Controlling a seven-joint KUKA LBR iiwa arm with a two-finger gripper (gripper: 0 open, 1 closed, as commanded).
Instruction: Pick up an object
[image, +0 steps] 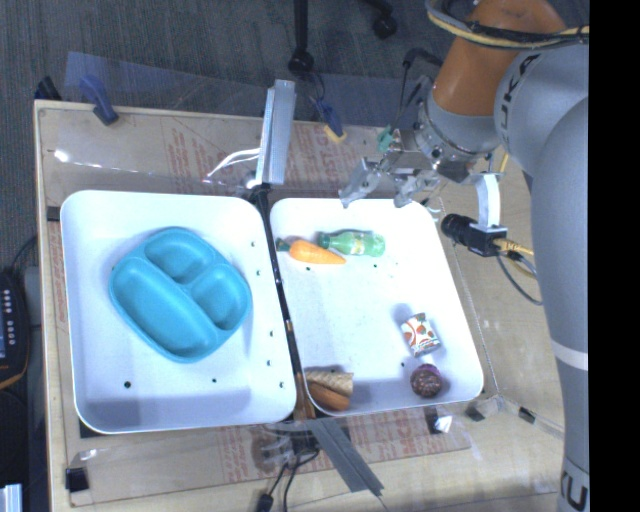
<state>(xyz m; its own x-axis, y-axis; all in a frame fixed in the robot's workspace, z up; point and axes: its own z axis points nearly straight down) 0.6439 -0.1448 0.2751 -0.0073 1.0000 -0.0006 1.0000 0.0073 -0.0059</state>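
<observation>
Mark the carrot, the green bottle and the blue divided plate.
carrot (318, 254): camera view, middle of its orange body.
green bottle (352, 243): camera view, middle of its side.
blue divided plate (180, 292): camera view, ridge between its compartments.

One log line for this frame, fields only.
gripper: open, nothing held, above right white bin far rim | nearest: green plastic bottle, orange toy carrot | left white bin: blue divided plate

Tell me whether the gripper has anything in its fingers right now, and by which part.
Nothing is held. The gripper hangs open above the right bin's far edge, past the green bottle and carrot.
</observation>
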